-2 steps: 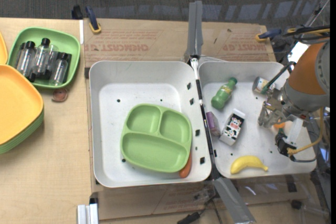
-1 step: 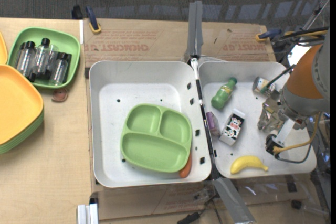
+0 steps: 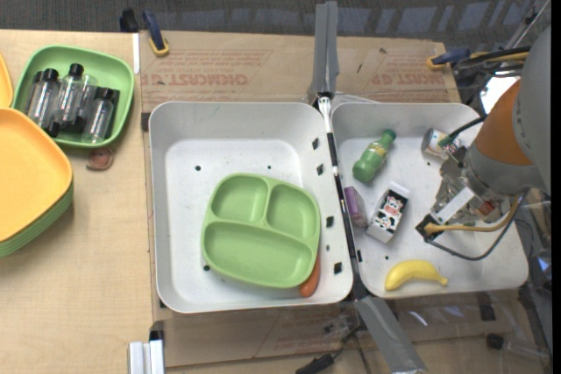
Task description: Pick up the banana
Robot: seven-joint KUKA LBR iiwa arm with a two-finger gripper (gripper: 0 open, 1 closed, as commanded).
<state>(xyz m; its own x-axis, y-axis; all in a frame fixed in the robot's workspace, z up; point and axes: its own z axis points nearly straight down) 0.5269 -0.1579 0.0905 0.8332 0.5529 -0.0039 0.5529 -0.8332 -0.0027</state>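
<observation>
The yellow banana (image 3: 416,274) lies on its side near the front edge of the right bin (image 3: 500,271), curved ends pointing down. My gripper (image 3: 452,185) hangs over the right side of that bin, behind and to the right of the banana and well apart from it. Nothing shows between it and the banana.
The right bin also holds a green bottle (image 3: 374,156), a small black-and-white box (image 3: 388,213) and a purple item (image 3: 354,206) by the left wall. In the left bin (image 3: 175,188) lies a green divided plate (image 3: 263,228) with an orange thing (image 3: 308,285) under its edge.
</observation>
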